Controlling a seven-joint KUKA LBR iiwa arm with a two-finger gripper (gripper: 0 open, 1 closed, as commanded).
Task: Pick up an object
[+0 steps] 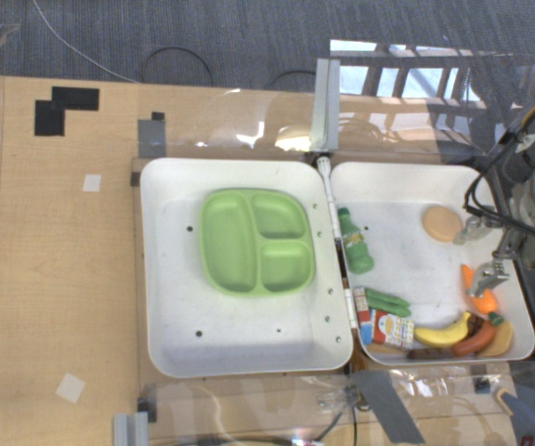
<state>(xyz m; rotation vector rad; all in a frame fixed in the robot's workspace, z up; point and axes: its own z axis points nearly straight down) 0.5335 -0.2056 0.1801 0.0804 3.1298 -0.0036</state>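
Observation:
The right bin (407, 249) holds several toy foods. A green bottle (353, 242) lies by its left wall, and a tan bun (442, 223) sits near the back. An orange carrot piece (480, 295) lies at the right wall. A yellow banana (442, 334), a reddish-brown sausage (476, 340), a green pea pod (384, 299) and a red and white carton (384, 329) crowd the front edge. My gripper (492, 275) is low over the bin's right side, just above the carrot piece; I cannot see whether it touches it.
A green divided plate (255, 242) lies in the middle of the left bin (179, 323). The arm (532, 189) with its cables comes in over the right bin's right wall. A metal post (325, 105) stands behind the divider.

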